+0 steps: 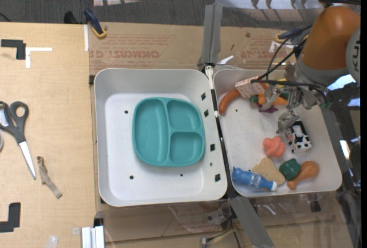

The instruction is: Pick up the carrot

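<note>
My gripper [287, 121] hangs over the right bin [246, 144], in its upper half, with my orange-banded wrist [328, 38] above it at the view's right. Its state I cannot tell — cables and metal parts crowd that spot. The carrot [228, 100] lies at the bin's upper left, curved, close to the wall that divides the two bins and apart from my gripper. Just right of it sits a small cluster of toys [261, 95], too jumbled to name. A black-and-white cow figure [299, 138] lies just beside my gripper, a pink piece [274, 146] below it. Along the bottom edge are a blue bottle [252, 179], a tan wedge [268, 169], a green piece [289, 168] and a drumstick [305, 172]. The left bin [109, 138] holds a teal divided plate [169, 131] — three compartments.
</note>
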Tool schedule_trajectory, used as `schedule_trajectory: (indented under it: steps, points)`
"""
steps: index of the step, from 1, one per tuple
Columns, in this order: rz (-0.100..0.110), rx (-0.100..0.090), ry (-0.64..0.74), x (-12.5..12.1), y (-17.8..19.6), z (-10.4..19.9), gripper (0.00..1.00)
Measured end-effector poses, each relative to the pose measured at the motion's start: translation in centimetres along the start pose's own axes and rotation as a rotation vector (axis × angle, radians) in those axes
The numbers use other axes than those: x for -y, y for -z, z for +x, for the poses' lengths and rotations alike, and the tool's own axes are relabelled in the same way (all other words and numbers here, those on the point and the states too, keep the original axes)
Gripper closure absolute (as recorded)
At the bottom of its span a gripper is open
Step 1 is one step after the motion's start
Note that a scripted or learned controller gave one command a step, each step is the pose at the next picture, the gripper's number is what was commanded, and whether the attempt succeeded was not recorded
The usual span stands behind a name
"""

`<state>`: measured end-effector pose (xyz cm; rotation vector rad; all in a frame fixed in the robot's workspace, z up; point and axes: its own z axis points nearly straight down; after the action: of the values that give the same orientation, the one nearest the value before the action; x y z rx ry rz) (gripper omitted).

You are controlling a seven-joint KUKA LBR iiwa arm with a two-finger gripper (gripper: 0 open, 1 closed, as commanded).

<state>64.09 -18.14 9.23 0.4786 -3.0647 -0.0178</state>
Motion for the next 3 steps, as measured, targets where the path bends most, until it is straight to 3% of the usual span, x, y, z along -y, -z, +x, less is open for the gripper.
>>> schedule_trajectory:
  steps: [1, 2, 3]
  points:
    - [0.007, 0.022, -0.024, 1.3, 0.2, -1.2, 0.00]
    - [0.003, 0.017, -0.273, 0.5, 0.1, -1.3, 0.00]
    - [0.009, 0.015, -0.431, -1.3, 0.1, -1.7, 0.00]
